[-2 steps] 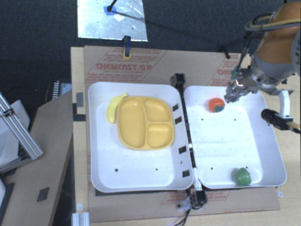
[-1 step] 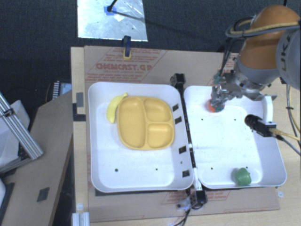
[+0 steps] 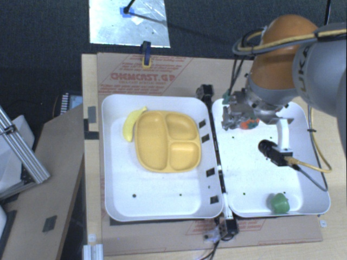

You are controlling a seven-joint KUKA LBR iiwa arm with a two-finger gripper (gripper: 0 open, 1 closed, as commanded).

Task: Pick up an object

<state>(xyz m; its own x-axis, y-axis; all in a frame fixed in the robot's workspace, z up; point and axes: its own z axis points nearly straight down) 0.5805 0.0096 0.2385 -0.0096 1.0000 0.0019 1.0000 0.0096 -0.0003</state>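
Cardboard beneath both bins reads "CHEMCAST".

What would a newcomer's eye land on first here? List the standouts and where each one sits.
First the yellow divided plate filling the middle of the left bin, with a banana tucked against its upper left edge. Then the arm's orange band looming over the right bin, the gripper low at that bin's upper left beside a small orange object. A green object sits alone near the right bin's front edge.
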